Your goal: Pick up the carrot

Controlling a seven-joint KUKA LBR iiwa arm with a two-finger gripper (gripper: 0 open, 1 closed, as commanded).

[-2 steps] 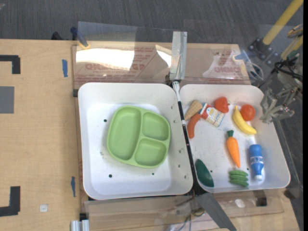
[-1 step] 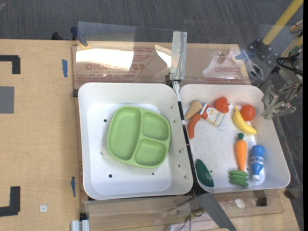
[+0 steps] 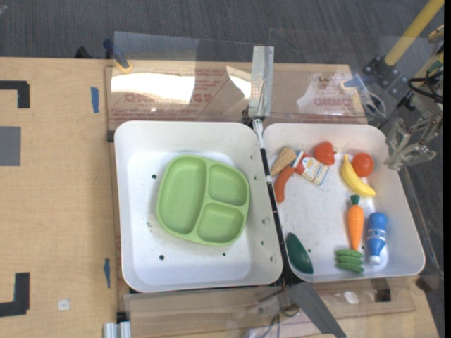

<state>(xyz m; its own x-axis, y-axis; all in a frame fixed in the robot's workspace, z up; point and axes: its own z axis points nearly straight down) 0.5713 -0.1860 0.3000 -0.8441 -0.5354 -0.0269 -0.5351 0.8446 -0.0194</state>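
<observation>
Overhead, the camera view shows a tan table (image 3: 56, 210) bearing two shallow white bins side by side, with grey carpeted floor (image 3: 211, 9) across the top of the frame and blue tape marks (image 3: 94, 99) on the table at left. A clear plastic sheet (image 3: 183, 90) lies behind the bins. The left bin (image 3: 134, 259) holds a green divided plate (image 3: 203, 200) near its centre. The right bin (image 3: 405, 224) holds the toy food. The carrot (image 3: 355, 221), orange with a green top, lies lengthwise in the lower right part of that bin, just left of a blue and white bottle (image 3: 376, 238) and just above a green pea pod (image 3: 349, 259). A yellow banana (image 3: 354, 179) lies above it, beside an orange-red round fruit (image 3: 363, 164). Farther left lie a red tomato (image 3: 323, 151), a small printed carton (image 3: 311, 169), a tan cone-shaped piece (image 3: 282, 160), an orange-red curved piece (image 3: 282, 184), and a dark green vegetable (image 3: 299, 253) at the lower left. The gripper (image 3: 412, 143) shows at the right edge of the frame, outside the right bin's upper right corner, well apart from the carrot; whether it is open or closed cannot be told, and nothing is seen in it.
</observation>
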